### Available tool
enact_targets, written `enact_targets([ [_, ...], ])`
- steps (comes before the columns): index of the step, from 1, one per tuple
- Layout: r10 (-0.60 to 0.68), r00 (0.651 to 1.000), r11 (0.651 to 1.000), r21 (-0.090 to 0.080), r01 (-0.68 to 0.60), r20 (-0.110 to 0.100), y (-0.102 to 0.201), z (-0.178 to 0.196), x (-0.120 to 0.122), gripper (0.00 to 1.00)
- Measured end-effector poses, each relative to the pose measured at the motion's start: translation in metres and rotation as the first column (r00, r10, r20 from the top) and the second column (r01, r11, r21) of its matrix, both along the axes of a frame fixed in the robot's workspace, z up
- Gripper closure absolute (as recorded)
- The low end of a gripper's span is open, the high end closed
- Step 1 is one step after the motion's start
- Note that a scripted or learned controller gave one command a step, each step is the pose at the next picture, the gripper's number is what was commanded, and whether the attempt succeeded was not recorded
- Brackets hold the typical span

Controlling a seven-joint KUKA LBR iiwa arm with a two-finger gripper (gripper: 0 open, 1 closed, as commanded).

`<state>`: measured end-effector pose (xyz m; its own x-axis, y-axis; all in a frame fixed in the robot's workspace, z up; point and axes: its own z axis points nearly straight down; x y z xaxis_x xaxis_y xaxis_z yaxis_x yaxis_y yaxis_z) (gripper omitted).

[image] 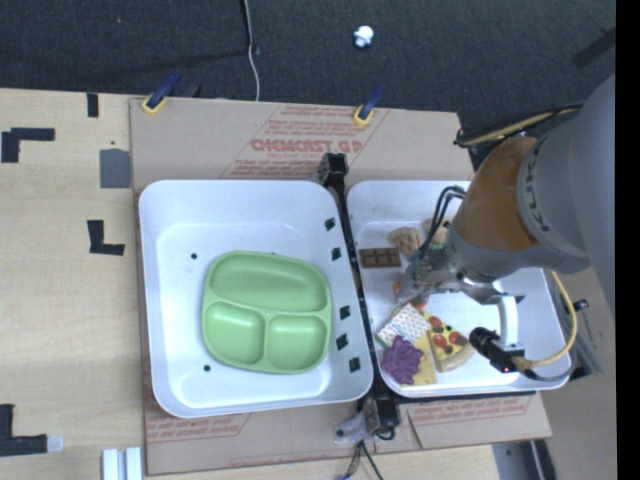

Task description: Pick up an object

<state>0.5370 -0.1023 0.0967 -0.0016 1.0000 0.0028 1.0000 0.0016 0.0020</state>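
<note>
— What does everything rest on?
— A pale wooden table (60, 268) with black tape marks; beyond it is a dark floor (120, 18). A brown cardboard sheet (300, 143) lies on the table, clipped at its far edge. It bears two white bins side by side. The left bin (170, 218) holds a green divided plate (265, 311).
— And the things to pick?
— All are in the right bin (400, 200). A brown chocolate bar (378, 259) lies by the divider, with a beige lump (405, 238) just behind it. Toward the front, a checked cracker (403, 323), purple grapes (402, 358) and a pizza slice (448, 344) sit close together.
— The pincer?
— The pincer (418, 280) hangs between chocolate bar and cracker. I cannot tell whether it is open or closed.
</note>
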Motion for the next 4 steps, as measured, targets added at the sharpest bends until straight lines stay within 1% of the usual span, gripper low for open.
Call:
enact_targets([
  [1,0.000,1.000,1.000,0.000,0.000,-0.001,0.000,-0.001,0.000,0.00],
  [2,0.001,1.000,1.000,0.001,-0.001,-0.003,0.001,0.009,0.000,1.00],
  [3,0.001,1.000,1.000,0.001,-0.001,-0.003,0.001,0.008,-0.001,0.00],
  [4,0.000,1.000,1.000,-0.002,0.000,-0.004,-0.004,-0.013,0.030,0.00],
])
